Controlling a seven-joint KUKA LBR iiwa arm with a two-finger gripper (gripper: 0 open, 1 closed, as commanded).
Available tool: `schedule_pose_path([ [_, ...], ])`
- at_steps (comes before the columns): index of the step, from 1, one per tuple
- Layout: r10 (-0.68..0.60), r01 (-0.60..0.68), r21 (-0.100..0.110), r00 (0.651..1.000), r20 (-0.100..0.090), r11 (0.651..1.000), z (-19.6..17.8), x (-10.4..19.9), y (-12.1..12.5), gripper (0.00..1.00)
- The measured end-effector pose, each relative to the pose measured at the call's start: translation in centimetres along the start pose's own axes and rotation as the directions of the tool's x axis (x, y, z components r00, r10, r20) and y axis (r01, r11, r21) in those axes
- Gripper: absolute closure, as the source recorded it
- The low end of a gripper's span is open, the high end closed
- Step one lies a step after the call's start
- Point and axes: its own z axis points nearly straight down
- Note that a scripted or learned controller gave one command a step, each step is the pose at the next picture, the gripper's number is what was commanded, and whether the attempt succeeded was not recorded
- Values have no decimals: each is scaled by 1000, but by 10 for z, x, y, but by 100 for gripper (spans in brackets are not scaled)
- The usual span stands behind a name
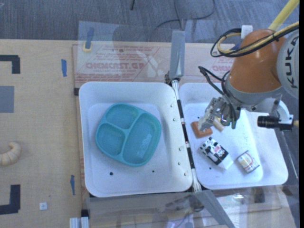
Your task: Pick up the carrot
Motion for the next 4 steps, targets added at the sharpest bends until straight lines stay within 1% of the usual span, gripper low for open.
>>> schedule_pose_path([
  [1,-395,395,-2,919,1,919,0,5,21,100],
  [2,-452,452,0,892,2,892,-11,-38,-29,100],
  [3,-680,680,0,733,2,733,-47,-38,-92,100],
  [4,-794,794,-3,608,-2,608,-27,41,-57,100],
])
